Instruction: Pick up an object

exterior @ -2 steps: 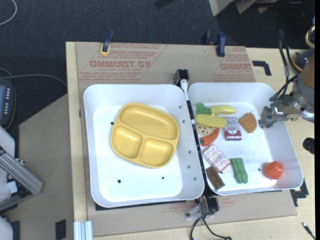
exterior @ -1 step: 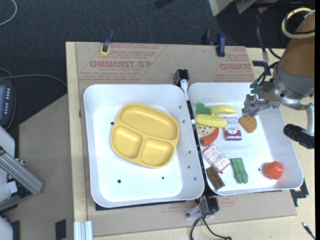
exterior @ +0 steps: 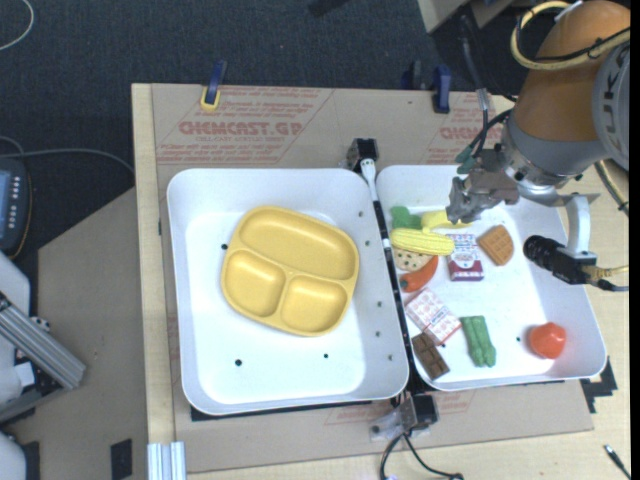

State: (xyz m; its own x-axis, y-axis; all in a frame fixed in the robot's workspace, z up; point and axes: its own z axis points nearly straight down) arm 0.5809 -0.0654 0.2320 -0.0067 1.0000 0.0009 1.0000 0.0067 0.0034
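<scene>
My gripper (exterior: 463, 211) hangs low over the back of the right bin (exterior: 580, 318), just above a yellow corn cob (exterior: 420, 240) and a small yellow piece (exterior: 437, 219). Right below it lies a red and white carton (exterior: 464, 260). A brown biscuit (exterior: 495, 245) rests to its right and a green item (exterior: 401, 216) to its left. Nothing shows between the gripper's tips from this angle.
Further forward in the right bin lie an orange carrot (exterior: 421, 273), a pink and white packet (exterior: 432, 314), a green vegetable (exterior: 479, 340), a chocolate bar (exterior: 430, 354) and a red tomato (exterior: 546, 340). The left bin (exterior: 200, 358) holds a yellow divided plate (exterior: 290, 270).
</scene>
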